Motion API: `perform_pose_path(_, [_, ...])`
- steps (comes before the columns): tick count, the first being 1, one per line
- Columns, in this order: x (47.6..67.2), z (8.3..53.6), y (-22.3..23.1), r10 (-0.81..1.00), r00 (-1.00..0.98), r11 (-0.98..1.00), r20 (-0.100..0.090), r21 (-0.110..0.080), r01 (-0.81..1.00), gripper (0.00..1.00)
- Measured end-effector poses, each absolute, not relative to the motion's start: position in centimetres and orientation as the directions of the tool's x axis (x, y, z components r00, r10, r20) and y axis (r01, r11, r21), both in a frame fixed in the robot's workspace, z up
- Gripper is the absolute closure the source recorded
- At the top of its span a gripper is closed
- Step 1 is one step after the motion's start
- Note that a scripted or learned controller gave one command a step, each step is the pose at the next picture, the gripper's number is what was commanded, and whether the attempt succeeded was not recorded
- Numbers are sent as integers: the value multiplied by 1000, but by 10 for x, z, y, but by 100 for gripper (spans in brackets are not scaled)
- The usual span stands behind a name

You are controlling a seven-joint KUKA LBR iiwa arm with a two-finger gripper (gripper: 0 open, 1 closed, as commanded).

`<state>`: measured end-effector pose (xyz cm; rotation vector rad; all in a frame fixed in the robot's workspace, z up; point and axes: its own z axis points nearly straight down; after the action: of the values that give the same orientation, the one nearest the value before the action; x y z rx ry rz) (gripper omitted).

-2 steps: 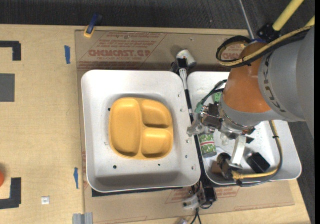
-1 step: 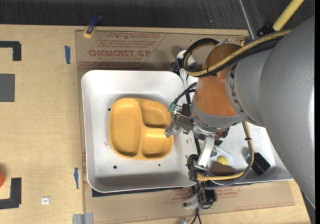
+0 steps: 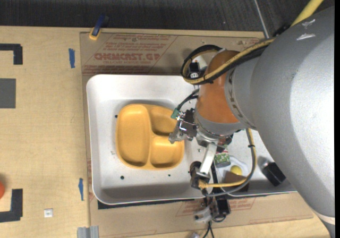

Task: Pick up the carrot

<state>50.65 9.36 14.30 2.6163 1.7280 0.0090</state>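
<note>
yellow plastic takes up the middle of the camera view: a sectioned tray (image 3: 139,135) with three hollows lies in a shallow white bin (image 3: 96,125), toward the bin's left half. the bin rests on a cardboard sheet (image 3: 133,51) with red print, and the sheet lies on the pale wooden bench (image 3: 37,125). strips of blue tape (image 3: 71,57) mark the sheet's left edge, and black tape marks (image 3: 16,54) sit on the bench further left.

the grey arm (image 3: 297,99) comes in from the right and covers the right part of the bin. its orange band (image 3: 215,101) sits just above the wrist, with a loop of black and yellow cable (image 3: 197,67) beside it. the gripper (image 3: 179,128) is low over the bin, at the right edge of the yellow tray, near the tray's upper right hollow. whether the gripper is open or closed i cannot tell, since the wrist hides that part.

just right of the wrist, small things lie on the bin floor: a green and white piece (image 3: 222,158) and a small yellow piece (image 3: 236,169), close together. where the carrot is i cannot tell. at the far left edge, on the bench and well apart from the bin, is a small red-orange shape (image 3: 1,190), too cut off to name.
</note>
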Motion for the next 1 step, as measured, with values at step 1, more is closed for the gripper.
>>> perform_pose_path(1, [508,130,97,928,372,-372,6,11,928,0])
